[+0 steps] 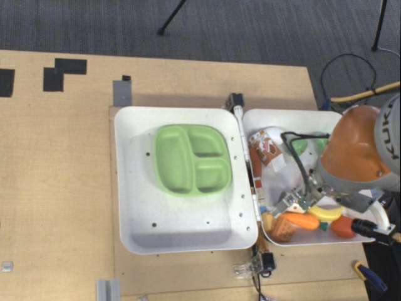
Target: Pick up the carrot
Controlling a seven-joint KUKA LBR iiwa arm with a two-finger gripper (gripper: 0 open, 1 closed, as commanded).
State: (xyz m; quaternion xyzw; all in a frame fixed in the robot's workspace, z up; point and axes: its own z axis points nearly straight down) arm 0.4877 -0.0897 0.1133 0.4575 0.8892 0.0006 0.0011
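The carrot (303,220) is a small orange piece lying near the front edge of the right bin (270,184). My gripper (296,200) hangs just above and slightly behind it, low inside the bin. The grey arm with its orange band (354,146) reaches in from the right and covers much of the bin's right half. From this angle I cannot see whether the gripper touches the carrot.
Beside the carrot lie a yellow banana (327,213), a red piece (342,228) and a brown-orange item (282,229). A red-and-white packet (264,148) and a green object (306,146) sit further back. The left bin (135,187) holds a green divided plate (191,158).
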